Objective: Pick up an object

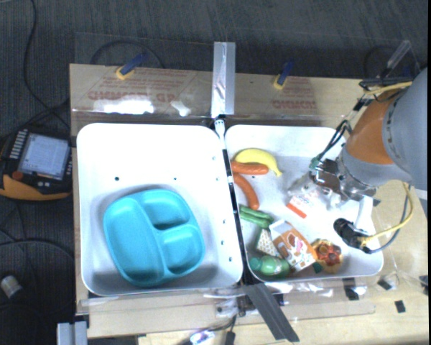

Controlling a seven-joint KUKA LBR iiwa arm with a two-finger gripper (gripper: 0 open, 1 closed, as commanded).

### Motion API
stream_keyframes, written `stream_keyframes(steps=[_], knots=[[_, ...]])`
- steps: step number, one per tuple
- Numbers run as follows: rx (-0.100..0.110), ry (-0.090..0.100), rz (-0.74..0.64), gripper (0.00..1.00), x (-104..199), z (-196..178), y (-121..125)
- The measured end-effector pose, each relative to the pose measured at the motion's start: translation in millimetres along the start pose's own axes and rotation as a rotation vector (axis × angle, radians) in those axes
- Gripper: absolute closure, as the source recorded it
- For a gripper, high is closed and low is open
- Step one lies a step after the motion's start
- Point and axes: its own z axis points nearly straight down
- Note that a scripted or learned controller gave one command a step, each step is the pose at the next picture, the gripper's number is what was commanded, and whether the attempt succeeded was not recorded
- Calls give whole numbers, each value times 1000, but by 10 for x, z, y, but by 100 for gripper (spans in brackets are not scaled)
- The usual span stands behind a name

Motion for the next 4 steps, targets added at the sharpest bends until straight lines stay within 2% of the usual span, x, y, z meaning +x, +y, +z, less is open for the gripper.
stream_keyframes(steps=[1,2,3,4], knots=[[12,-2,-63,0,333,-412,-144],[2,0,-52,0,4,-1,-124],[-1,-1,182,0,-59,-11,-362],[0,2,180,100,-43,-106,-359]])
